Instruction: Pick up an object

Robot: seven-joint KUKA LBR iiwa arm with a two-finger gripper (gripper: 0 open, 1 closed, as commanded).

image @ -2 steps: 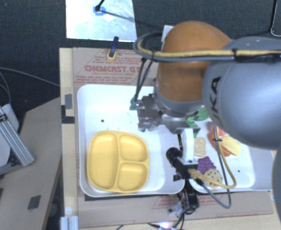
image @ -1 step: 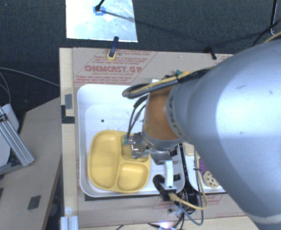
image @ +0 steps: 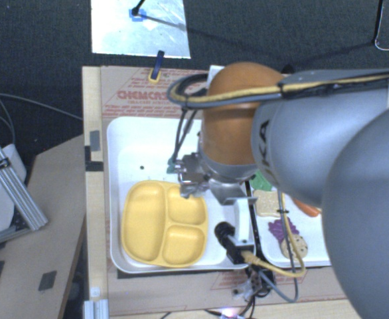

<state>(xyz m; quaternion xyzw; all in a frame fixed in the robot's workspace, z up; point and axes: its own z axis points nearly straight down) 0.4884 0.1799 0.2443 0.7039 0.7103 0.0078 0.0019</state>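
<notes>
A yellow divided plate [image: 164,224] with three compartments lies in the front part of the left white bin [image: 135,138]. My gripper [image: 188,180] hangs over the plate's back edge, near its right rear compartment, under the orange wrist band. In the right bin [image: 314,262] lie a green piece [image: 262,180], a tan square [image: 267,205], an orange thing [image: 307,209], a purple thing [image: 278,229] and a small tan piece [image: 295,247]. The arm hides much of the right bin. I see nothing held in the gripper.
The bins stand on a cardboard sheet [image: 138,92]. A small blue and yellow thing [image: 156,66] lies at the sheet's back edge. The left bin's back half is bare white floor. A metal frame [image: 12,185] stands at the left.
</notes>
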